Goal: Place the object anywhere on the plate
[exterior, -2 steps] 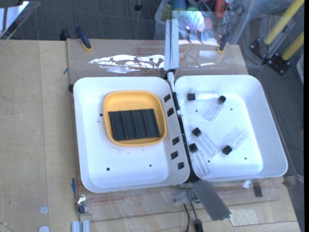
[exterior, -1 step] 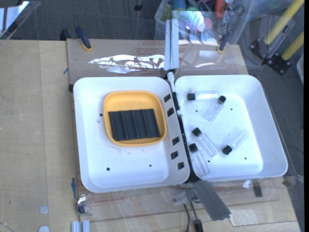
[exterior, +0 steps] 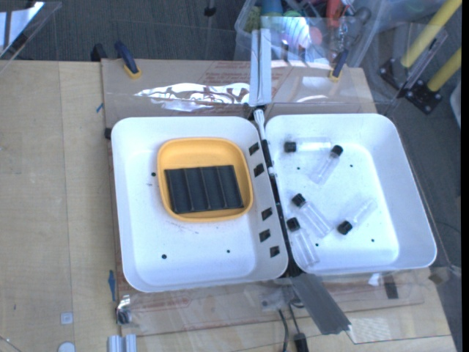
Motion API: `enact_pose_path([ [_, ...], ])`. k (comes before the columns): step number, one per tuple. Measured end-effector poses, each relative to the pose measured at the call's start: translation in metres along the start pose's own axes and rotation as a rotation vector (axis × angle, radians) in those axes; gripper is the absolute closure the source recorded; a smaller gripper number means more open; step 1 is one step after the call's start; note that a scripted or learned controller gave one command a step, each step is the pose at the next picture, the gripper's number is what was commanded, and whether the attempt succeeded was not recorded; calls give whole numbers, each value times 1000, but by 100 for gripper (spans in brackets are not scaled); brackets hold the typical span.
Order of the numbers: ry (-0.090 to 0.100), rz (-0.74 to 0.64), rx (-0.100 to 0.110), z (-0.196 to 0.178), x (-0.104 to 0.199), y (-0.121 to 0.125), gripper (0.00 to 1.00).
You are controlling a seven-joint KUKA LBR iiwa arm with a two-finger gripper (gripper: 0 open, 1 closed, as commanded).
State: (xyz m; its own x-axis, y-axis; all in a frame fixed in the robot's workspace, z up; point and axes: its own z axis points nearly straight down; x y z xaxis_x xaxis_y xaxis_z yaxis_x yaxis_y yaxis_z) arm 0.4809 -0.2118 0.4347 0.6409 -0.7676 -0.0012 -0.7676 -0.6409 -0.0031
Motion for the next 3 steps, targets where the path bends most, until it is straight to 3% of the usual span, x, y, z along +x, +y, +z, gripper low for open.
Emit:
enact_pose_path([
  [2,0,-613,3,1,19,-7,100],
  [3,-1,-679,5,1,11,1,100],
])
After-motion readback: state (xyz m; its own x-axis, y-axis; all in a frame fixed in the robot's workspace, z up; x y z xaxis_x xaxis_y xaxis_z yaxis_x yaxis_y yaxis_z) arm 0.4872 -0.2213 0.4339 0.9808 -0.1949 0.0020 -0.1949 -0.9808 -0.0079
